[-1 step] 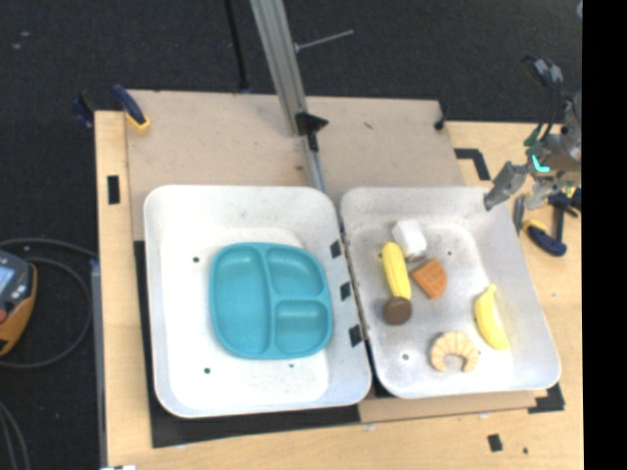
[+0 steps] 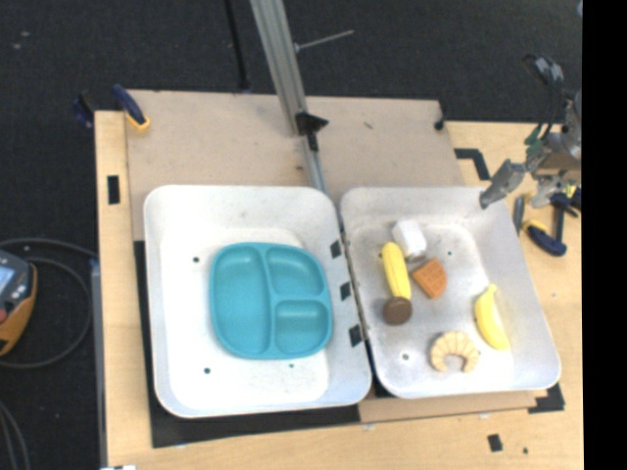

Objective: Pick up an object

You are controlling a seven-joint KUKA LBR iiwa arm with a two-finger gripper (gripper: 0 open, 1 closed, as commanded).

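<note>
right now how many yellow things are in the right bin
2. A corn cob lies near the middle of the right bin, its lower end against a brown round piece. A banana lies nearer the bin's right side, apart from the rest. None looks hidden.

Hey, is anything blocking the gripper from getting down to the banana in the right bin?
Nothing visible does. The gripper hovers at the right bin's upper right rim, and the banana lies apart from the other items, open from above.

Smooth teal plastic tray [image 2: 269,299], matt white bins [image 2: 176,223]
</note>
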